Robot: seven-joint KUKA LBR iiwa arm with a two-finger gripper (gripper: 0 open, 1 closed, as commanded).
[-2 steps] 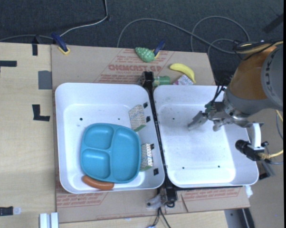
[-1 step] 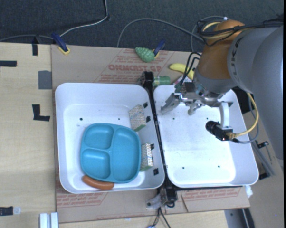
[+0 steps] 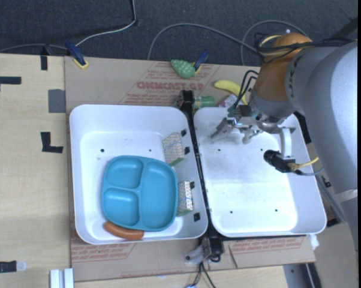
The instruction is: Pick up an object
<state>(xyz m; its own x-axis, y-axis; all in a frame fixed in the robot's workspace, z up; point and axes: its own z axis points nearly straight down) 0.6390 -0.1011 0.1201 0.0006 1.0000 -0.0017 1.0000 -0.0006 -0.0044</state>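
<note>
My gripper (image 3: pixel 233 133) hangs over the far part of the right bin (image 3: pixel 261 228), its two metal fingers (image 3: pixel 219 131) spread apart with nothing between them. In the left bin (image 3: pixel 84 161) lies a blue divided plate (image 3: pixel 138 192). An orange sausage (image 3: pixel 123 231) rests against the plate's near edge. Two small patterned blocks sit along the bin's right wall, one at the far side (image 3: pixel 173 143) and one nearer (image 3: pixel 185 197). A small green piece (image 3: pixel 176 159) lies beside the far block.
Behind the bins, on the cardboard, lie a green object (image 3: pixel 182 68), a yellow banana (image 3: pixel 227 87) and a pale green item (image 3: pixel 204 101). Black clips hold the divider (image 3: pixel 195 161) between the bins. Cables run across the dark floor behind.
</note>
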